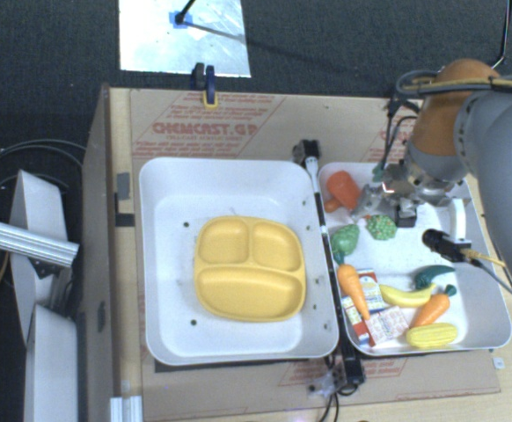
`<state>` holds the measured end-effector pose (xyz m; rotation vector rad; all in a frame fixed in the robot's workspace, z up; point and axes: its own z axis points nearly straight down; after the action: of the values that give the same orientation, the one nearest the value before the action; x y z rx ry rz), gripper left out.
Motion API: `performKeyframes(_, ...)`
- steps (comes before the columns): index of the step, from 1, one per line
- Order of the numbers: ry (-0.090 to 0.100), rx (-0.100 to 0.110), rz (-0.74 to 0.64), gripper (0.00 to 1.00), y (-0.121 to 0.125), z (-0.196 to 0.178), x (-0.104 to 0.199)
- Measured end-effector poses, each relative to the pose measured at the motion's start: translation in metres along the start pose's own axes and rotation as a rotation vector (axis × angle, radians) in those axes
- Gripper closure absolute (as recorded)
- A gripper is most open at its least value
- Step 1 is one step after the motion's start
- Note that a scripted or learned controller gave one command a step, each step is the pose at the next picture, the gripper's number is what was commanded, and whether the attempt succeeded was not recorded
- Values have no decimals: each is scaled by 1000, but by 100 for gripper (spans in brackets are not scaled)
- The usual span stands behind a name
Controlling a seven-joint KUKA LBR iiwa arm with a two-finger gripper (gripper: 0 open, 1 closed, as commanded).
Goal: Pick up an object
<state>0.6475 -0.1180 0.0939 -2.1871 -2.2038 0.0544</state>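
Observation:
My gripper [386, 207] is low in the back part of the right bin [489, 310], reaching in from the right. It is open. A small green broccoli toy [381, 228] lies just in front of and below the fingertips, roughly between them, but I cannot tell whether they touch it. An orange-red pepper [340, 189] lies just left of the gripper, and a green leafy toy [345, 239] sits by the bin's left wall.
The front of the right bin holds a carrot [352, 287], a small carton [376, 313], a banana [405, 295], a second carrot [431, 309], a yellow corn cob [432, 334] and a teal toy [432, 277]. The left bin [164, 236] holds a yellow divided plate [249, 267].

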Motion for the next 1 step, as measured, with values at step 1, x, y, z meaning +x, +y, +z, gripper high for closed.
performKeyframes(1,-1,-54,2,0,22,-7,32)
